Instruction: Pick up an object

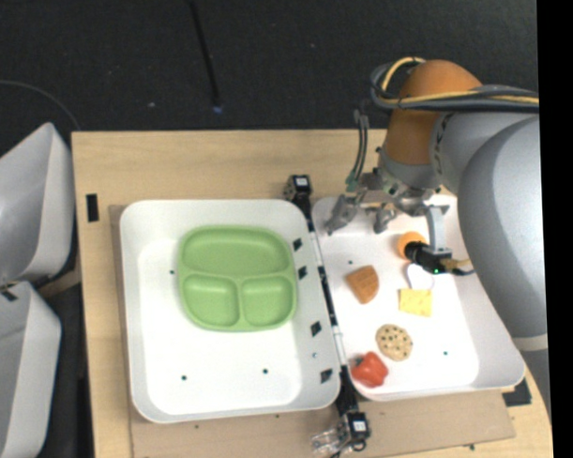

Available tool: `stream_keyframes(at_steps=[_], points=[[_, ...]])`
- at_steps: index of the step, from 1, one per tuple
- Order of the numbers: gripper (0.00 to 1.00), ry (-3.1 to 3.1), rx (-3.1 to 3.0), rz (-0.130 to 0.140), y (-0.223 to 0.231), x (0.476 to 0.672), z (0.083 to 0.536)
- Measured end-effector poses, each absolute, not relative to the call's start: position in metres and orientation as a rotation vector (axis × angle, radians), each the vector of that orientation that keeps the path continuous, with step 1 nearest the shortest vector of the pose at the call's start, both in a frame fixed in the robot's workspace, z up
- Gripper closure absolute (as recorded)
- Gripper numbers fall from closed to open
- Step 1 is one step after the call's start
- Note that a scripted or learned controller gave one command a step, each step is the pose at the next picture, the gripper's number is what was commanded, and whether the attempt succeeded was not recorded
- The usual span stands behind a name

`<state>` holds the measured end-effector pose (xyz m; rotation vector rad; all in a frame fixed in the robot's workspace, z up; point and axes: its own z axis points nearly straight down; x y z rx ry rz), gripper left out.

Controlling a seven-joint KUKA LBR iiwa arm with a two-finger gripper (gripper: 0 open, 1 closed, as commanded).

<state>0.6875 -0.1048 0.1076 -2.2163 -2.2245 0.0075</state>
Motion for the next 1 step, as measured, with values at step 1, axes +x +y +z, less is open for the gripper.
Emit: stream_keyframes(at_steps=[1], points=[[1.00,-2.229,-2.220,0.002,-0.1058,0.6890,0.1217]])
